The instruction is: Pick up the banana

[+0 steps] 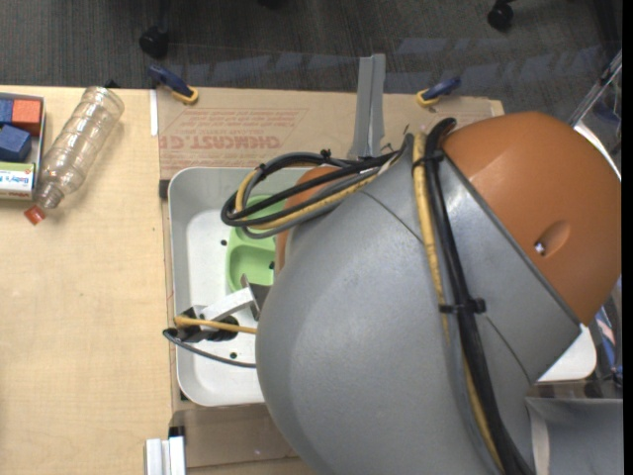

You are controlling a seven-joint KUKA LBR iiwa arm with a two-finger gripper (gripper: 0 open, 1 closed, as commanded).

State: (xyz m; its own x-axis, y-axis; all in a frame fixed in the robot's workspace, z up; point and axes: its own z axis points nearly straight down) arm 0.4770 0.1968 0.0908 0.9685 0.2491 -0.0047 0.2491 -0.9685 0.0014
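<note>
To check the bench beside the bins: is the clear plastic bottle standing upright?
No, the plastic bottle lies on its side on the wooden bench, its red cap toward the camera.

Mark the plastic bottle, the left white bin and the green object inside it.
plastic bottle (77, 146), camera view, middle of its clear ribbed body.
left white bin (181, 265), camera view, its left rim.
green object (249, 260), camera view, its visible face beside the arm.

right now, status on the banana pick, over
Arm low over the left bin, blocking most of it. Banana not confirmed. Green object showing beside the arm. Gripper state unreadable.
</note>
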